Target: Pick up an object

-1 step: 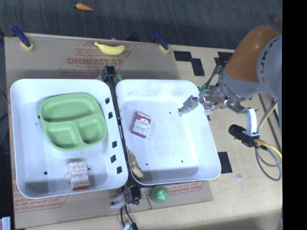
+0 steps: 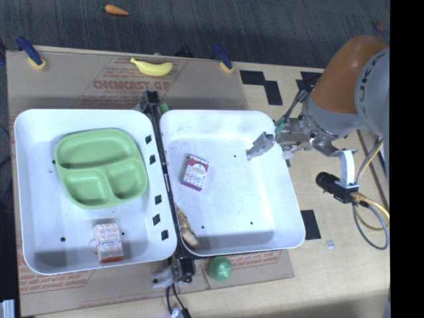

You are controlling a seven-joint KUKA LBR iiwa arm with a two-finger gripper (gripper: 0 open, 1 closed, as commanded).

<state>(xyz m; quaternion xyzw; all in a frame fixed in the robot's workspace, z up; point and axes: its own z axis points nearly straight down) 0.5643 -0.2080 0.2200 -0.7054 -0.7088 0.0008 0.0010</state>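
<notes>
A small purple and red carton [image 2: 195, 173] lies flat in the left half of the right bin [image 2: 265, 204]. A tan, peanut-like object [image 2: 186, 231] rests against that bin's lower left wall. In the left bin [image 2: 33, 197] sit a green divided plate [image 2: 101, 166] and a small red and white box [image 2: 107, 241]. My gripper [image 2: 260, 146] hangs over the right bin's upper right part, well to the right of the purple carton and apart from it. I see nothing in it.
A yellow banana [image 2: 152, 65] lies on the cardboard behind the bins. A green ball [image 2: 220, 267] sits on the bench in front of the right bin. Blue clamps [image 2: 31, 52] [image 2: 223, 57] hold the cardboard's back edge. An orange carrot [image 2: 117, 9] lies on the floor.
</notes>
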